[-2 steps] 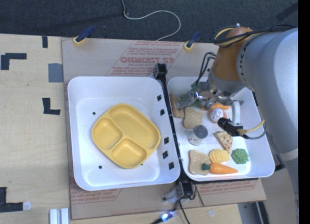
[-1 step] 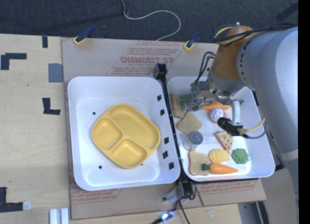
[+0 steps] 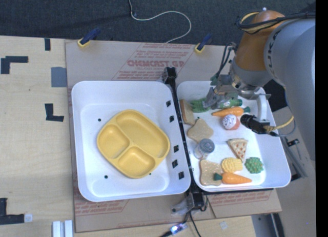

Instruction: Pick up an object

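Yellow plastic formed the divided tray (image 3: 133, 142), three compartments in all, which lay tilted in the left bin (image 3: 84, 128) a little right of that bin's centre. Both white bins sat on a sheet of printed cardboard (image 3: 148, 61), which two blue-and-yellow clamps held at its far edge, one at the left (image 3: 88, 37) and one at the right (image 3: 203, 41). A thin white cable (image 3: 159, 18) looped across the dark floor beyond the bench.

The right bin (image 3: 277, 172) held the toy food. Along its left side lay bread-like slices, one at the far left (image 3: 186, 113) and one (image 3: 200, 129) just nearer; a small grey round piece (image 3: 206, 146) sat beside the latter. At the near edge lay another slice (image 3: 209, 171), a corn cob (image 3: 231, 165), a carrot (image 3: 237, 178) and a green broccoli floret (image 3: 253, 164). A wedge-shaped slice (image 3: 238, 147) lay mid-bin. At the far end were a second carrot (image 3: 228, 112), a white-and-red ball (image 3: 230, 122) and a green leafy item (image 3: 199, 105).

The gripper (image 3: 214, 97) hung low over that far end, close to the green item (whether its jaws stood wide, narrow or closed on anything could not be told). The grey arm (image 3: 287, 46) entered from the right.
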Tool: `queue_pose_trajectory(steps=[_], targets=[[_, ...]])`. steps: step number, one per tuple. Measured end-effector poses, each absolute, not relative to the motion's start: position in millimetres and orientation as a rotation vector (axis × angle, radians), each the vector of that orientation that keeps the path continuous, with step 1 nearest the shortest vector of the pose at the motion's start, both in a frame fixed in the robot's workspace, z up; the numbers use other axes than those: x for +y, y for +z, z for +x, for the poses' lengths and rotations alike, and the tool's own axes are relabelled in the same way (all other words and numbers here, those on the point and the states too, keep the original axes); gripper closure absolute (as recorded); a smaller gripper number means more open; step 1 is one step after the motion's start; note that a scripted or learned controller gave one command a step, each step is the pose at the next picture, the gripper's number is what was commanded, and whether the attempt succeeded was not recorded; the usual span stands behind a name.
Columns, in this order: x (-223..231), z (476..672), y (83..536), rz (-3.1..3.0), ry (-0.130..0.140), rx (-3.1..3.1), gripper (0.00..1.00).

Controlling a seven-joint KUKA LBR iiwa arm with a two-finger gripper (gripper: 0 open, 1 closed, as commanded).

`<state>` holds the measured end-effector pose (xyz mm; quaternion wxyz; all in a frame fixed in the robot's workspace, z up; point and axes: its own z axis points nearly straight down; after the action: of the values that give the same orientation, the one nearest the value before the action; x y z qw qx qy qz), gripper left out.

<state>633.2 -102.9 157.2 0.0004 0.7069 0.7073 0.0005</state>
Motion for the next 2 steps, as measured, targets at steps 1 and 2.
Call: queue_pose_trajectory(steps=[1,2], targets=[[-105.9,629.4,217.8,2.219,0.002,2.221,1.0],[-105.4,629.4,222.7,2.222,-0.003,2.225,1.0]])
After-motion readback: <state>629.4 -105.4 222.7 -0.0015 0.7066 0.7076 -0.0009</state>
